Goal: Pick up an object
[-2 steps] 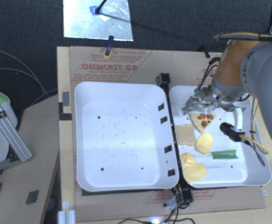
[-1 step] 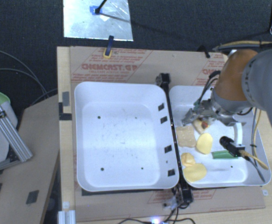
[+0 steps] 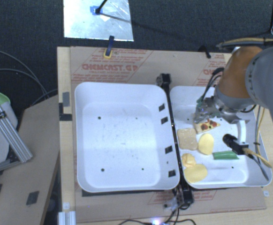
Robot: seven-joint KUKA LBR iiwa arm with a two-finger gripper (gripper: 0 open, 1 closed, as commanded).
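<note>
My gripper [image 3: 203, 113] hangs low in the right bin [image 3: 183, 97], near its middle. Just below it lies a small pizza slice [image 3: 208, 125] with red spots, touching or nearly touching the gripper's tip. Close by are a tan bread slice [image 3: 187, 138], a round yellow piece [image 3: 206, 144] and a green stick [image 3: 225, 155]. Two more yellow pieces [image 3: 195, 173] lie at the bin's front left corner. The grey arm with its orange band [image 3: 237, 76] comes in from the right.
The left bin [image 3: 122, 139] stands alongside, and a black divider [image 3: 169, 125] with clips runs between the two bins. A shiny sheet [image 3: 98, 12] lies on the dark floor behind the bench.
</note>
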